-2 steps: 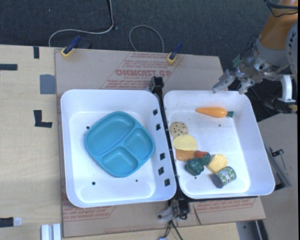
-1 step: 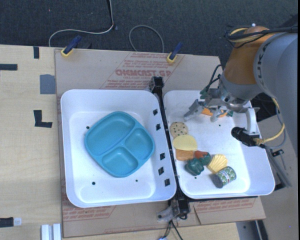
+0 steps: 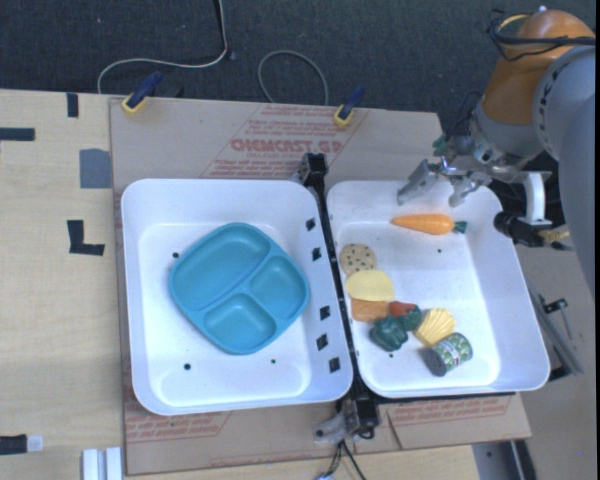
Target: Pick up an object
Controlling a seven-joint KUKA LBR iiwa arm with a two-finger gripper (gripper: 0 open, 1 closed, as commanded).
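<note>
My gripper (image 3: 440, 186) hangs over the far edge of the right bin (image 3: 500, 298), its two fingers spread apart with nothing between them. Just below it lies an orange carrot (image 3: 425, 225) on the bin floor. Further toward the near side sit a speckled cookie (image 3: 357, 258), a yellow and orange wedge (image 3: 369, 294), a dark green toy (image 3: 390, 332), a yellow shell-shaped piece (image 3: 435, 324) and a small green can (image 3: 448, 352).
The left bin (image 3: 150, 298) holds a blue divided plate (image 3: 240, 287). A black clamp strip (image 3: 323, 258) runs between the two bins. Brown cardboard (image 3: 230, 138) lies under both, with cables behind it.
</note>
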